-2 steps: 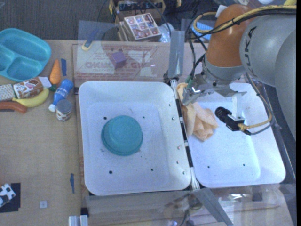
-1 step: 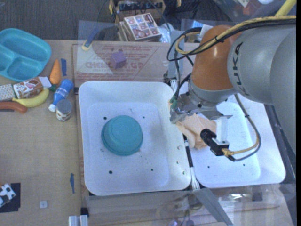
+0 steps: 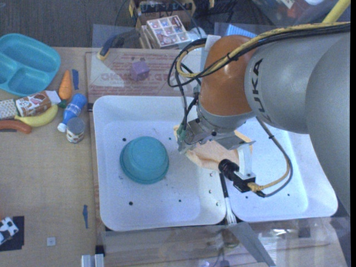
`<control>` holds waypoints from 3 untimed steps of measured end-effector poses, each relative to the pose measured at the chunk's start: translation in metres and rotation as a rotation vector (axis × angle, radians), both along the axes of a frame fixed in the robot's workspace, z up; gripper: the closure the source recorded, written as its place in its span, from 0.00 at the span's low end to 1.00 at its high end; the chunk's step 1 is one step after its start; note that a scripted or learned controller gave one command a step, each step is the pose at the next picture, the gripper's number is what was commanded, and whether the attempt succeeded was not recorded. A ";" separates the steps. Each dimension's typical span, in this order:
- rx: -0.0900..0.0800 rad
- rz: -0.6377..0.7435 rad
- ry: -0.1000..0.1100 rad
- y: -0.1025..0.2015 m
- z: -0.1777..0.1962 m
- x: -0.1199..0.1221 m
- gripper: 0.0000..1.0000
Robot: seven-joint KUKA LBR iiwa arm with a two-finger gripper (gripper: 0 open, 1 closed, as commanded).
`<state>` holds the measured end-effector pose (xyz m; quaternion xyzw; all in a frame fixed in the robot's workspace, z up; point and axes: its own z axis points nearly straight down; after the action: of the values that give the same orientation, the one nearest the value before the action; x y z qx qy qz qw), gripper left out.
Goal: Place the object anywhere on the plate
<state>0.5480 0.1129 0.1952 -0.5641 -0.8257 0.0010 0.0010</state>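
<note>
A round teal plate (image 3: 144, 159) lies in the left white bin (image 3: 111, 204), left of centre. My gripper (image 3: 185, 140) hangs low at the left bin's right side, just right of the plate and apart from it. The grey wrist with its orange band covers most of the gripper. A flat tan-orange object (image 3: 207, 153) sticks out from under the wrist, lying across the divide between the two bins. A small yellow-green bit (image 3: 179, 130) shows at the gripper's left edge; I cannot tell what it is or whether it is held.
The arm spans the right bin (image 3: 311, 204). A black plug on a yellow cable (image 3: 238, 178) dangles below the wrist. Left of the bins lie a blue divided tray (image 3: 25, 63), a carrot (image 3: 65, 85), a banana (image 3: 39, 117), a blue bottle (image 3: 72, 109) and a can (image 3: 75, 130).
</note>
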 end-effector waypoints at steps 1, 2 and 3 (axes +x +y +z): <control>0.000 0.127 -0.006 0.049 -0.017 0.016 1.00; 0.001 0.400 -0.008 0.050 -0.015 0.035 1.00; 0.001 0.399 -0.009 0.049 -0.015 0.036 0.00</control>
<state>0.5836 0.1624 0.1806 -0.3891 -0.9212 -0.0016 -0.0025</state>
